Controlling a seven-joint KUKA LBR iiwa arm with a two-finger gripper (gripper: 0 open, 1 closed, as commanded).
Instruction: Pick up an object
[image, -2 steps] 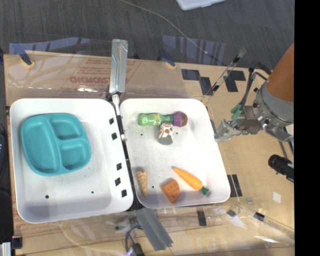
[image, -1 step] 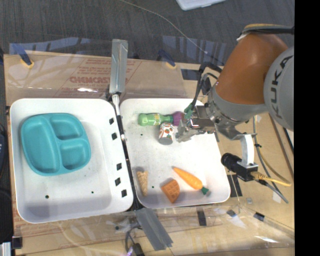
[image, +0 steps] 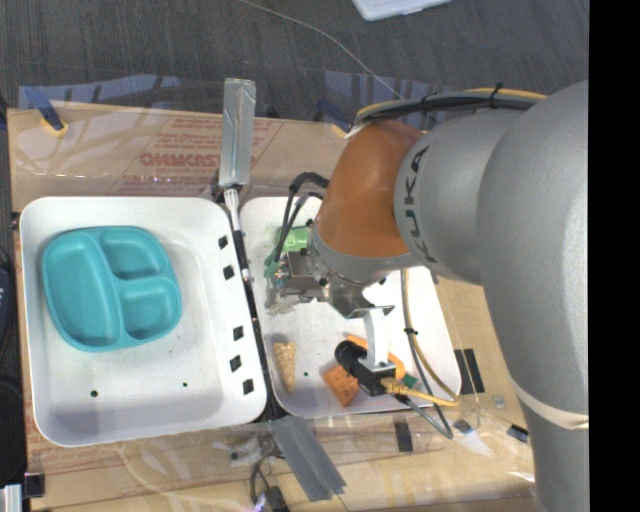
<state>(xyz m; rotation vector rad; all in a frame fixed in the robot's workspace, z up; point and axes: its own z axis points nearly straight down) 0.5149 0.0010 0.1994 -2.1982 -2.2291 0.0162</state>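
Bench: brown card under a clear sheet carries two shallow white bins side by side. A grey strip (image: 305, 460) at the near edge seems to pin the seam between them.
Left bin (image: 130, 425): holds one teal divided tray (image: 110, 287) lying flat, well apart from the arm. It looks too broad and low for an easy pinch.
Right bin (image: 318, 340): holds the small pieces, which is likely why the arm works on this side.
Tan cone-shaped piece (image: 285, 362): lies on its side near the front, just beside the wall between the bins.
Orange block (image: 340, 385): sits near the front rim, close to the cone and apart from it.
Gripper (image: 285, 288): hangs low over the middle of the right bin, beyond both pieces and above bare floor.
Jaws: cannot tell how far open, since wrist hardware and cables crowd them. Nothing shows held.
Green bit (image: 296, 240): just past the gripper. Whether it is loose in the bin is unclear.
Arm (image: 480, 200): grey with an orange band, reaching from the right and covering the far half of the right bin.
Task's thing: judged to be the cone or the block, both unlifted.
Far edge: another grey strip (image: 238, 130) holds the bins at the seam. Dark carpet lies beyond.
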